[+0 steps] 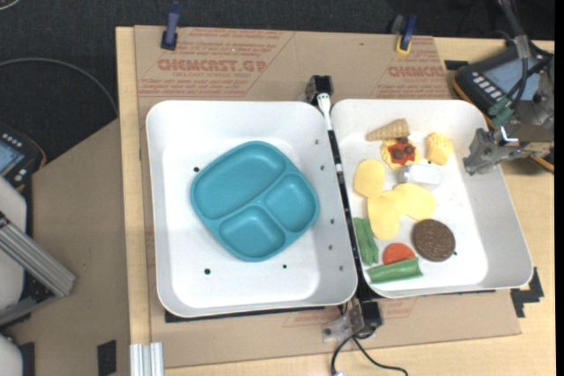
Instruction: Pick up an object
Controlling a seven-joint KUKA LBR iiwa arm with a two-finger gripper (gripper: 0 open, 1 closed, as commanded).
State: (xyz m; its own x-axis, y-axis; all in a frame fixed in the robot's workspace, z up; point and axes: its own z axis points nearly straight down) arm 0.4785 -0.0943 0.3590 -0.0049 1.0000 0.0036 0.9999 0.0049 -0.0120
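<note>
The right white bin (493,224) holds several toy foods. A tan cone (388,131), a red-topped piece (401,152) and a yellow corn piece (438,147) lie at its far side. Pale yellow slices (397,205) fill the middle, beside a small white piece (425,175). A brown round cookie (434,239), a red piece (398,252) and green pods (393,270) lie near the front. My gripper (486,152) hangs at the bin's right rim, to the right of the corn and apart from every item. I see nothing held in it.
A blue divided plate (255,200) lies in the left bin (167,189). A black clip (320,89) sits where the bins meet. Blue clamps (170,26) hold the cardboard at the back. A handheld device (486,82) rests at the right edge.
</note>
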